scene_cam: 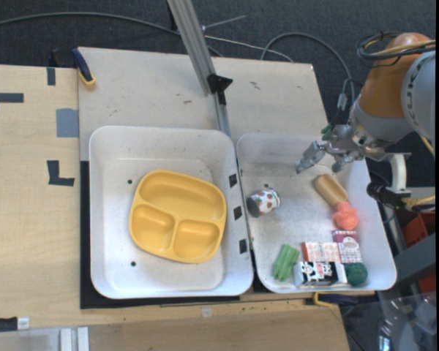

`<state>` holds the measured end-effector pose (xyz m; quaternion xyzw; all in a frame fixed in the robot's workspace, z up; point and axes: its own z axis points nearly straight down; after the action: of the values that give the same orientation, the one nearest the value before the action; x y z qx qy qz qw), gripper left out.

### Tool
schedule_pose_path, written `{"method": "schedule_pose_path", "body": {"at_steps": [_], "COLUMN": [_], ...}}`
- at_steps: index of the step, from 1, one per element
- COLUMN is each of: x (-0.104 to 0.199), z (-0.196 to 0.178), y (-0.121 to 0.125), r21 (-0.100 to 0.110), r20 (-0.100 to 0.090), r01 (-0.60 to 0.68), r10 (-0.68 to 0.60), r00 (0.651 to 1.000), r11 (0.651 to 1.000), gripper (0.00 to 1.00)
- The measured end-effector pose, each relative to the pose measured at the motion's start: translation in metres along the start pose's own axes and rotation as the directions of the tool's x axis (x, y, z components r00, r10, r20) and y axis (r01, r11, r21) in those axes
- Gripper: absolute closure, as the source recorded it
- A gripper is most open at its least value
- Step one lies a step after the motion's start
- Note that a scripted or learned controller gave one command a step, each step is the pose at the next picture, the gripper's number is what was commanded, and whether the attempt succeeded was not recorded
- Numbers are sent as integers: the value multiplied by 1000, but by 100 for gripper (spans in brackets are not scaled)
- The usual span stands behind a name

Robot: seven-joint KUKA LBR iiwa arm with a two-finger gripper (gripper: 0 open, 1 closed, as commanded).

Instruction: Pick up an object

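One tan cylinder [330,189] lies just below the hand [320,159], whose fingers are spread and hold nothing.

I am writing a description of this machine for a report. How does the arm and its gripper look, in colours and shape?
The arm is thick and rounded, grey with a broad orange band above the wrist. Thin dark cables loop around its top. The gripper is small, grey metal, much slimmer than the arm, ending in two thin jaws.

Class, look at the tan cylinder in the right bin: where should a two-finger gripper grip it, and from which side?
Grip the tan cylinder at mid-length, from above, fingers across its narrow width. It lies flat and slanted, with bare bin floor on both long sides; the gripper is just above-left.
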<state>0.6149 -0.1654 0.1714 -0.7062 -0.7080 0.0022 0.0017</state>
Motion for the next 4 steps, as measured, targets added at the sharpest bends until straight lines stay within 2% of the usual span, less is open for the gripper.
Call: {"method": "schedule_pose_path", "body": {"at_steps": [1, 2, 4], "x": [-7, -6, 2], "z": [59, 46, -56], "y": [3, 4, -1], "r21": [2, -3, -10], "r20": [0, 0, 0], "r01": [-1, 1, 0], "r10": [1, -1, 0], "r00": [1000, 1000, 1000], "r11": [1000, 1000, 1000], "gripper": [0, 100, 100]}}
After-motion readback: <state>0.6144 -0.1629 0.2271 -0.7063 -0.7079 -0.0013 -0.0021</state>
